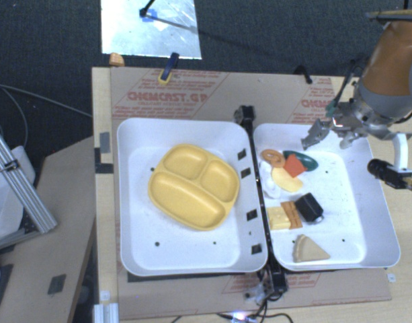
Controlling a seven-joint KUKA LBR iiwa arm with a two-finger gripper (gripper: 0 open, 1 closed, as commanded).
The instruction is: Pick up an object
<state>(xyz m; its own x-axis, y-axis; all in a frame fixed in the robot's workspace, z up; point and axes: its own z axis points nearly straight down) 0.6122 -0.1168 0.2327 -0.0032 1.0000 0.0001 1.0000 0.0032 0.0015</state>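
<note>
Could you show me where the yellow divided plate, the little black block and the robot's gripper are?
yellow divided plate [194,186]: camera view, on its middle ridge.
black block [308,206]: camera view, on its top face.
gripper [331,132]: camera view, midway between its fingertips.

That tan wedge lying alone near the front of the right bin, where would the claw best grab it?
Probably from straight above, pinching the tan wedge across its narrower upper part, one finger on each slanted side. It lies flat with open bin floor around it, apart from the crackers, so nothing crowds the fingers.
</note>
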